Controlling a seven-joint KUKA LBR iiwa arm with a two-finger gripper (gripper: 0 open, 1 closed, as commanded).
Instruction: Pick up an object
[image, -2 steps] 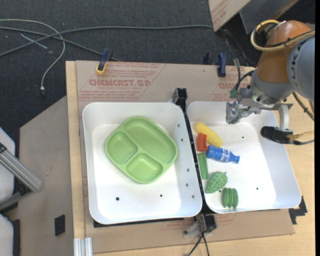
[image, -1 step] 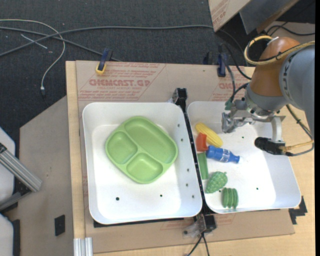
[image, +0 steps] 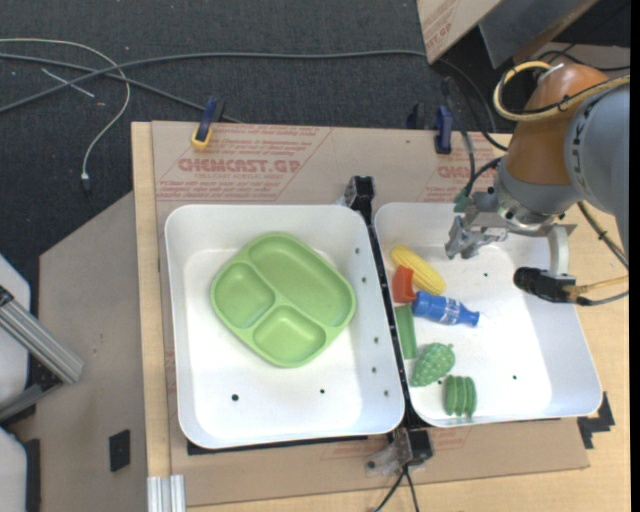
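The right bin (image: 530, 350) holds several toys along its left side: a yellow corn cob (image: 415, 268), a small red piece (image: 402, 285), a blue bottle (image: 447, 311) lying on its side, a long green stick (image: 405, 331), a bumpy green fruit (image: 433, 364) and a ribbed green piece (image: 459, 395). My gripper (image: 467, 243) hangs over the far part of this bin, just right of and beyond the corn cob. Nothing is visibly held in it.
The left bin (image: 200, 380) carries a green divided plate (image: 283, 298). A black clip (image: 359, 190) sits at the far end of the ridge between the bins. The arm's black connector and cable (image: 547, 283) hang over the right bin's right half.
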